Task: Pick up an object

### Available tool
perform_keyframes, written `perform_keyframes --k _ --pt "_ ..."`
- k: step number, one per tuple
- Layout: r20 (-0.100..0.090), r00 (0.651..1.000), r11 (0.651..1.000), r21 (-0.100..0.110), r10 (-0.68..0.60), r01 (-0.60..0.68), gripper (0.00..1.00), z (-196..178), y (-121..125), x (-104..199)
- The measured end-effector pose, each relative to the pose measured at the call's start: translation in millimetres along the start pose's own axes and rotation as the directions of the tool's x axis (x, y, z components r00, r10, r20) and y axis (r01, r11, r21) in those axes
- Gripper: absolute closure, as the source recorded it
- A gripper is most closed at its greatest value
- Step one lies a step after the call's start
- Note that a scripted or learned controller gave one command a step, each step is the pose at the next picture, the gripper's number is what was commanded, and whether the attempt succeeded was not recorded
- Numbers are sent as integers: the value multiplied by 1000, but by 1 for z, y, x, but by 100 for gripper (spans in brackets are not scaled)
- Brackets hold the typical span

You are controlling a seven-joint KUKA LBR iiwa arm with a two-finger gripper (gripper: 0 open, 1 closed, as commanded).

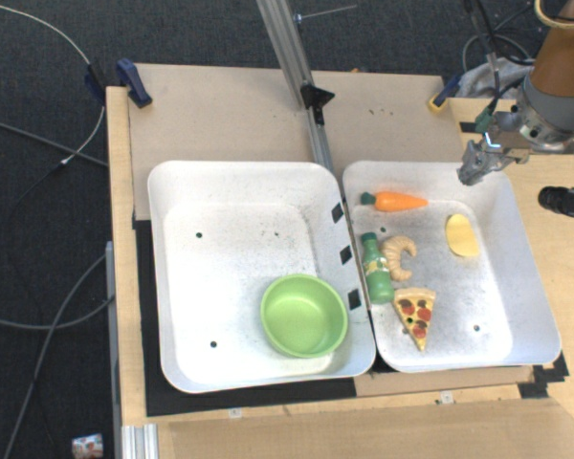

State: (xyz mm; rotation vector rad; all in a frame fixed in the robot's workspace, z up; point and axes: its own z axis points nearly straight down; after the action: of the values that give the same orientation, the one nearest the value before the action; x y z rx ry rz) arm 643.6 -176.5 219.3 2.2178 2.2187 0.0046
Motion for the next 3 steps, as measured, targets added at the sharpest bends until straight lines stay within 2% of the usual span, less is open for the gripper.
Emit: perform_keyframes --k 2,3 --pt "-3 1000 1000 5 -4 4 100 10 12 107" --pt "-2 1000 1000 4 -5 5 100 0 23 161"
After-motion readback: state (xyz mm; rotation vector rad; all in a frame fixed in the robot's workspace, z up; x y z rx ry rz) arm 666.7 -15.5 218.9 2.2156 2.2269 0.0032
